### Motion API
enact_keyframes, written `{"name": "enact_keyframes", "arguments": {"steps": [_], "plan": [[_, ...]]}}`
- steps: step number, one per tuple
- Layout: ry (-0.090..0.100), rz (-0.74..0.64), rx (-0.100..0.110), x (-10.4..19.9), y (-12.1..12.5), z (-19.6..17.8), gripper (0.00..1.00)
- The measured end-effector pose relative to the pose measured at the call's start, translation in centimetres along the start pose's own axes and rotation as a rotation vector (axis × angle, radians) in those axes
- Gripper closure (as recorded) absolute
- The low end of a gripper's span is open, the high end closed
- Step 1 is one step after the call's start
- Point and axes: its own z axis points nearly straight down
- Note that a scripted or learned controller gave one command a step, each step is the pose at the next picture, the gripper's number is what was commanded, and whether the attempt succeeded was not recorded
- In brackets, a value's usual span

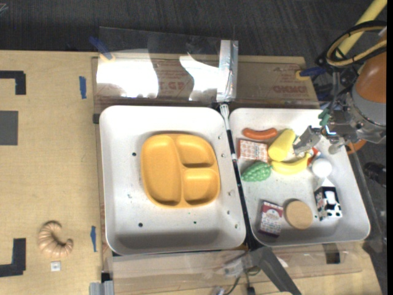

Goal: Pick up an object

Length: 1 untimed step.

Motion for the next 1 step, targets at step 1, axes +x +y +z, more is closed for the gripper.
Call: {"name": "enact_keyframes", "arguments": {"steps": [1], "plan": [[-0.001,0.166,-0.003,3.66,4.92,13.69,0.0]]}}
